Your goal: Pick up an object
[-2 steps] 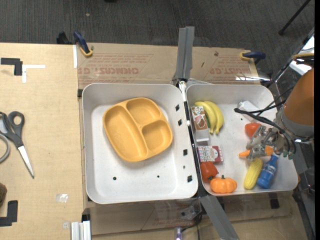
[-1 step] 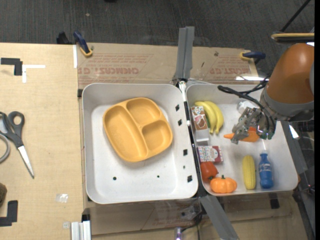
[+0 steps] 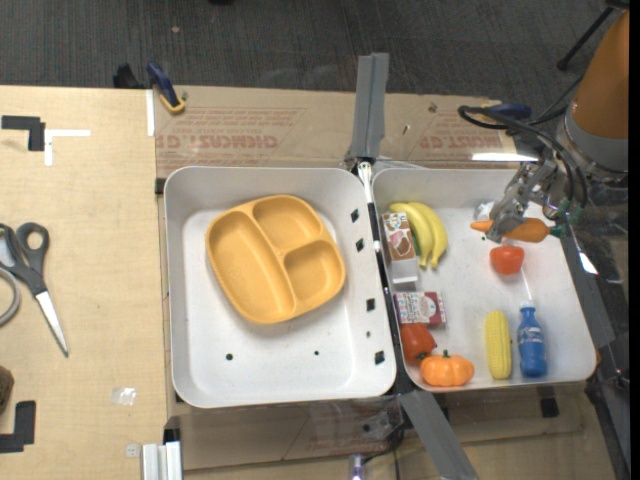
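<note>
Near the right bin's (image 3: 570, 268) far right corner, the hand (image 3: 512, 216) grasps an orange carrot (image 3: 528, 231) above a tomato (image 3: 507, 259).

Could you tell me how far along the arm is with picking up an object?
Done: the gripper is over the right white bin. In hand: a small orange carrot-shaped toy sits at its tips; a firm grasp is unclear. Left: lifting it clear.

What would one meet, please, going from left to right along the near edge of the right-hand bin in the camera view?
Red pepper → small orange pumpkin → corn cob → blue bottle.
</note>
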`<state>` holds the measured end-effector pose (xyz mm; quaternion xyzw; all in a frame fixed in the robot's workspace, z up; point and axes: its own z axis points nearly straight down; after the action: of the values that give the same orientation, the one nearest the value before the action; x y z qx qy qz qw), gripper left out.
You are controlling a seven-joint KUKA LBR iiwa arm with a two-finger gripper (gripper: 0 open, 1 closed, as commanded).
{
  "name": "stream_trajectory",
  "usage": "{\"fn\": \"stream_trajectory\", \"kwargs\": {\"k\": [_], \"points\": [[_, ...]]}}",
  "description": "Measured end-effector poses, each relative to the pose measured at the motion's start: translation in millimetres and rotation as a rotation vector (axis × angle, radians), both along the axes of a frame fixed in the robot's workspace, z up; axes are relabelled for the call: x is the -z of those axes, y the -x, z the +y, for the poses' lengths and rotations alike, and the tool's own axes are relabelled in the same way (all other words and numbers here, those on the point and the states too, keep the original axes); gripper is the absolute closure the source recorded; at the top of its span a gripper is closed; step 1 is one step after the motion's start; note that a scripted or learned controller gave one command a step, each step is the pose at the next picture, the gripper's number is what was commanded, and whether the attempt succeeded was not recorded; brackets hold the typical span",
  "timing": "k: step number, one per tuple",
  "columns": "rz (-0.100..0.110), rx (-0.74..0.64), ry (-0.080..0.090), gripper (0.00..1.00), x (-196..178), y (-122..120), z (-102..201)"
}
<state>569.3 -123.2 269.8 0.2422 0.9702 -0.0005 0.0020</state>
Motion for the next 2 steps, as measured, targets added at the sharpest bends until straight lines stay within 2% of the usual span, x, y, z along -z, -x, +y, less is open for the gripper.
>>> {"fn": "stream_trajectory", "kwargs": {"k": [1,2], "points": [[0.003,0.22,-0.001,1.0,159.3,34.6,-50.3],[0.0,0.341,-0.001,1.0,83.7,18.1,-18.2]]}}
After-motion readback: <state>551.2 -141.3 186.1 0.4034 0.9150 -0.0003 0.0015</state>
